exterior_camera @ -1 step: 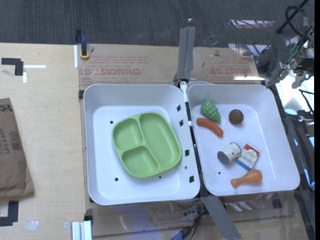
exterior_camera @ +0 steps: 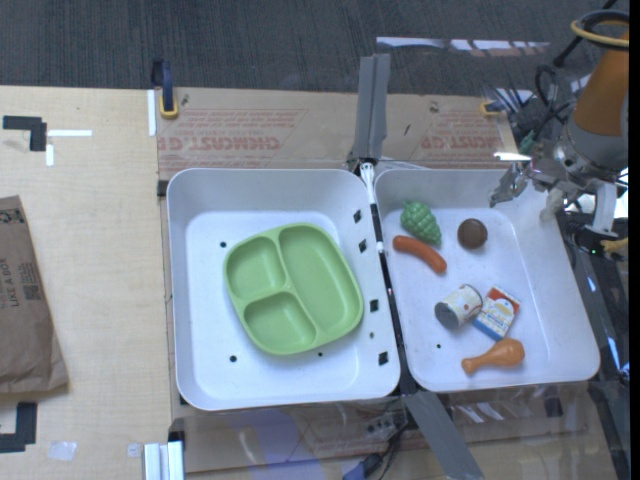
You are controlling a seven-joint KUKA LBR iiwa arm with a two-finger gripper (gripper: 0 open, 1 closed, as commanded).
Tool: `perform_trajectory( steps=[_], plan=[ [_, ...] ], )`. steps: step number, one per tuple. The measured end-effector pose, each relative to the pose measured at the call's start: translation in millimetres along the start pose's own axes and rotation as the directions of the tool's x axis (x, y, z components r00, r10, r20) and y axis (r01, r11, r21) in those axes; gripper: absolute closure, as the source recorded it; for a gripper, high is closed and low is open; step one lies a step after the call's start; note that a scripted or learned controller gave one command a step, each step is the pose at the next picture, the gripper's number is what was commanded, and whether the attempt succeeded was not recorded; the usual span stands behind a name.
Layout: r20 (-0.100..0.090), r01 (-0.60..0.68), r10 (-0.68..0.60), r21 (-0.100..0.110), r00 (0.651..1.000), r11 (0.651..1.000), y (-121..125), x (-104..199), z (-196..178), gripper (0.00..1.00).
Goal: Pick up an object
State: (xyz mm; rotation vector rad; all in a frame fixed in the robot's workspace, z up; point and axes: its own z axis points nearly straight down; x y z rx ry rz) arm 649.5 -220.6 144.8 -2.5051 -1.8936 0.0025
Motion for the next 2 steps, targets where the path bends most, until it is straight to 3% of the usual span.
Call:
perform_trajectory(
  steps=[1, 2],
  plan=[
    [0.0, 0.27, -0.27, 0.0, 0.963, 0.963, -30.0, 59.9, 53.2, 0.0],
    [0.001, 0.268, -0.268, -0.002, 0.963, 0.963, -29.5, 58.6, 43.5, 1.0]
  ],
)
